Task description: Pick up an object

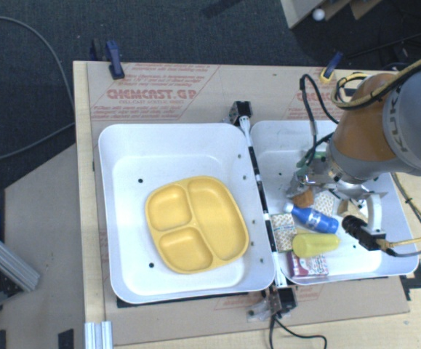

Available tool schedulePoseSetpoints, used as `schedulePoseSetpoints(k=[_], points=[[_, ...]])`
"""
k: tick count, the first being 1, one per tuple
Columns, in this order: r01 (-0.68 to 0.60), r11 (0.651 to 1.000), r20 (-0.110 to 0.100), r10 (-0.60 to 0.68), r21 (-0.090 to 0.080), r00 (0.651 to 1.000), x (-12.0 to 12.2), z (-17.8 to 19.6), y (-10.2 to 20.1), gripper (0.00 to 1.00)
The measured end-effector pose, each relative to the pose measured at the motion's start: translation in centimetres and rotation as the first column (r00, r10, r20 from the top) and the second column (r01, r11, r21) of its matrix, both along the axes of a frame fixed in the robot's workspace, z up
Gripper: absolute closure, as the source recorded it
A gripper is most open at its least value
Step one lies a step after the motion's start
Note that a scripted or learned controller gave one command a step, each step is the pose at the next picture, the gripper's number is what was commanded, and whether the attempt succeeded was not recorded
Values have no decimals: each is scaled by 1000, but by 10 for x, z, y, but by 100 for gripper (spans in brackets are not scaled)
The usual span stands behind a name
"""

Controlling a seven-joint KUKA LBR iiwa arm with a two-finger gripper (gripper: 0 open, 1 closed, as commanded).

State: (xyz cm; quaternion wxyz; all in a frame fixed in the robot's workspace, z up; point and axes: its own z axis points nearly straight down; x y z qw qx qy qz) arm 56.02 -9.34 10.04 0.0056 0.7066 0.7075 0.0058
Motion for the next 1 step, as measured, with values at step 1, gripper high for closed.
schedulePoseSetpoints(k=[1], points=[[0,1000,-15,0,0,1000,26,85,64,100]])
